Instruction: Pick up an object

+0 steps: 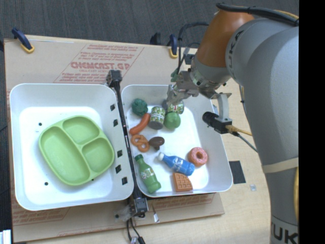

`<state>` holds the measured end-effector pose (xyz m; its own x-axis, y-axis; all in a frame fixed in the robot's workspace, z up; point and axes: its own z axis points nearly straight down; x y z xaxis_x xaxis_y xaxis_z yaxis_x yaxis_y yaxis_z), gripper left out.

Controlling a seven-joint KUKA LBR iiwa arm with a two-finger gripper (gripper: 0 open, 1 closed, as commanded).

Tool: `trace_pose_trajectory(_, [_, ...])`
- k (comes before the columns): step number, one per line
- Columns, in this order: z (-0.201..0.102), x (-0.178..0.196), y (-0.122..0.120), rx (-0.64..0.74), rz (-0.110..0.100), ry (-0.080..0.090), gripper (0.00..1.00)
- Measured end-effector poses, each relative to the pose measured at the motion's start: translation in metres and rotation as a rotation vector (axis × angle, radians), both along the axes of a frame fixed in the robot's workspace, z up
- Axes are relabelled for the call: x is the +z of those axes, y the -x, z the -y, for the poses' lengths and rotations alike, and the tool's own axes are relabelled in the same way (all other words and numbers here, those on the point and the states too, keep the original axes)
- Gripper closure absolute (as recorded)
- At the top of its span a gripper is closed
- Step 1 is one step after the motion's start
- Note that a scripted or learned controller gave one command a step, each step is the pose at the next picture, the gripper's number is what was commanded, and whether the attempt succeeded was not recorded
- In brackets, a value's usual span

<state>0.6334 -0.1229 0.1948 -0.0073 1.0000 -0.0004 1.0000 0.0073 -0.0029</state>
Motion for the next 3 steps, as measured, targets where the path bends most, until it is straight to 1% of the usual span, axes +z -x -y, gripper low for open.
trace_pose_trajectory(1, [-0.047, 0.031, 0.094, 0.0, 0.001, 0.0, 1.0])
trace_pose_trajectory(2, [-0.077, 0.021, 0.079, 0.001, 0.002, 0.001, 1.0])
trace_pose_trajectory(3, [-0.093, 0.035, 0.128, 0.0, 0.0, 0.0, 1.0])
